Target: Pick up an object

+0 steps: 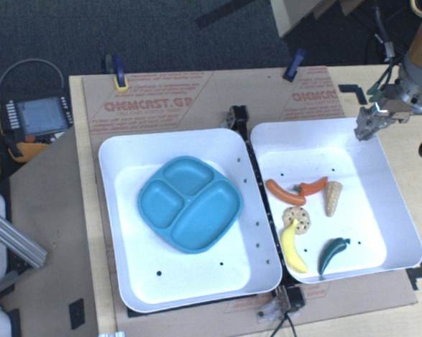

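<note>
Jaws (367, 126) state unclear, above right bin's far corner; hot dog (283, 192) well apart.

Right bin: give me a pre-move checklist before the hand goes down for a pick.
1. Things to pick lie in the right bin: ok. A sausage, chili, cone, cookie, banana and green pepper.
2. Hand placed over a target: not ok; it sits at the bin's far right corner, away from the toys.
3. Hand carrying nothing: ok, nothing shows under it.
4. Finger opening: cannot tell, too small and blurred.
5. Isolated target: ok for the green pepper and cone; not ok for the sausage and chili, which touch, as do cookie and banana.
6. Blue tray out of the way: ok, in the left bin.
</note>
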{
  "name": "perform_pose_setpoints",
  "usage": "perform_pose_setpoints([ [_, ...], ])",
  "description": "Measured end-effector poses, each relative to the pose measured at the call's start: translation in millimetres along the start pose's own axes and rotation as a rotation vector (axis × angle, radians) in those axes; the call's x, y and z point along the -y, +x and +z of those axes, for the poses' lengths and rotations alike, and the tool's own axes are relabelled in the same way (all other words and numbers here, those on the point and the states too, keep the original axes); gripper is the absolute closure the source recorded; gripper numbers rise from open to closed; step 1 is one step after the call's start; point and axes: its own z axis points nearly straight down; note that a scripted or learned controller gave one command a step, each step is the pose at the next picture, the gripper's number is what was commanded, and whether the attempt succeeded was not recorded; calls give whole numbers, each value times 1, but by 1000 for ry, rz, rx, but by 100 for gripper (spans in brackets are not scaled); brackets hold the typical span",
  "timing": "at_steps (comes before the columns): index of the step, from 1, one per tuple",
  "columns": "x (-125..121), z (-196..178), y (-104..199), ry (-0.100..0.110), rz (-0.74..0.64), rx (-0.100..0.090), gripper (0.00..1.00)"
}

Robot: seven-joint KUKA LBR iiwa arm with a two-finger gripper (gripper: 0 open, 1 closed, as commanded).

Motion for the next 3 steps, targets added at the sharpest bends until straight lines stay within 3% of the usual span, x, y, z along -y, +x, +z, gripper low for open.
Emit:
perform_pose_setpoints([
  [1,-2,-1,49,7,-4,-4,100],
  [3,27,8,153,10,-4,-4,100],
])
